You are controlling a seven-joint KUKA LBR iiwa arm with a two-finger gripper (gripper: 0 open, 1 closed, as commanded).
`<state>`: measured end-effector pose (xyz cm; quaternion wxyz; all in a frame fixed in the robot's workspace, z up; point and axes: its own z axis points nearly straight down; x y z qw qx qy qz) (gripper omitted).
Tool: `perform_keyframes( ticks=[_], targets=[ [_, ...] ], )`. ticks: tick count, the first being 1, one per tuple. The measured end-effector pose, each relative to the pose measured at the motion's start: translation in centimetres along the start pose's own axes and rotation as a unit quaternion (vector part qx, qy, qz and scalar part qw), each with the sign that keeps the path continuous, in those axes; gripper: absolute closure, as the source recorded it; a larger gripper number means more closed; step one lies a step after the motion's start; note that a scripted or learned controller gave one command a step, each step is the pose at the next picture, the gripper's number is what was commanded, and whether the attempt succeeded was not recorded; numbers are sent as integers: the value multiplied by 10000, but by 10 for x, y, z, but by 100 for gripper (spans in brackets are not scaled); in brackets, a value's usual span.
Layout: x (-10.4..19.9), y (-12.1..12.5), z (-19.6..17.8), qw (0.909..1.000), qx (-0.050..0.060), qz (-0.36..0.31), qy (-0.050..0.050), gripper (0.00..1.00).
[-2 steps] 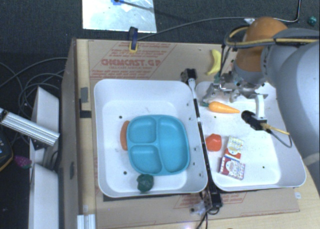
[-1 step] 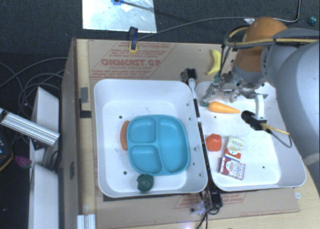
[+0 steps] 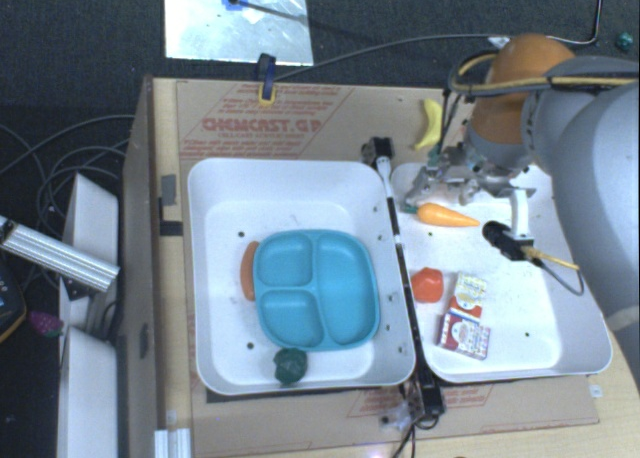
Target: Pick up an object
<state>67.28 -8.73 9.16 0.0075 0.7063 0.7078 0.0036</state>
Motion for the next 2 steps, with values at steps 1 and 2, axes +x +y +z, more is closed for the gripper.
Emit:
perform_keyframes(
  ticks=[1, 2],
  targets=[
    [-5, -3, 6, 10000, 56, 4, 19, 0],
    [-5, -2, -5, 10000, 44, -2, 19, 100]
  ],
)
